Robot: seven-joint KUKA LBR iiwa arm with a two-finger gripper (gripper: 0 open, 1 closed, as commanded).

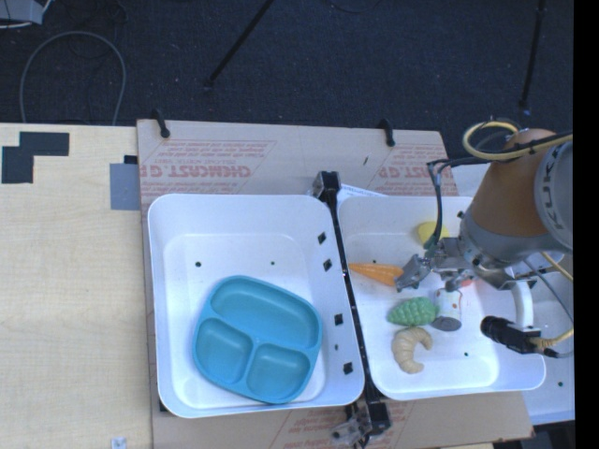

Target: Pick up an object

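Bench: pale wood surface with a cardboard sheet (pixel 281 157) under two shallow white bins, dark carpet and cables behind.
Left bin (pixel 178 232): holds a blue divided plate (pixel 257 338), lying flat toward the near right corner.
Right bin (pixel 477 368): holds the small toy foods and the end of the arm.
Arm (pixel 519 204): grey with an orange band, reaching in from the right and down over the right bin.
Gripper (pixel 432 274): low over the middle of the right bin, above the green piece; whether the fingers are wide or narrow cannot be told, and nothing shows between them.
Carrot (pixel 374 273): orange, lying just left of the gripper.
Green piece (pixel 413 311): bumpy, directly below the gripper.
Croissant (pixel 411 347): tan, just in front of the green piece.
Yellow piece (pixel 429 231): partly hidden behind the arm.
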